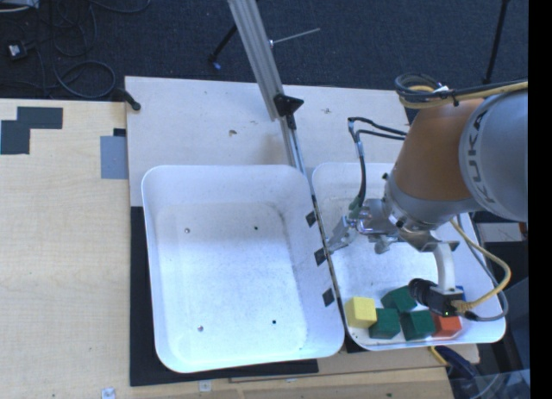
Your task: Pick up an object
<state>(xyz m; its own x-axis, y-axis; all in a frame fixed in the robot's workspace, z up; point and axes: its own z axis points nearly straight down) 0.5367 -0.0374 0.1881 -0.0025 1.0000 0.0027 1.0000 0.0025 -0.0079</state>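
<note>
Shows gripper (362, 227) over right bin (338, 183), apart from yellow block (362, 310), green blocks (401, 299) and orange block (448, 327) at near rim. Cannot tell whether open or closed.

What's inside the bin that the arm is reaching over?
The bin holds, at its near end, a yellow block, green blocks and an orange block, clustered together. The arm covers much of its floor, so anything beneath cannot be seen.
</note>
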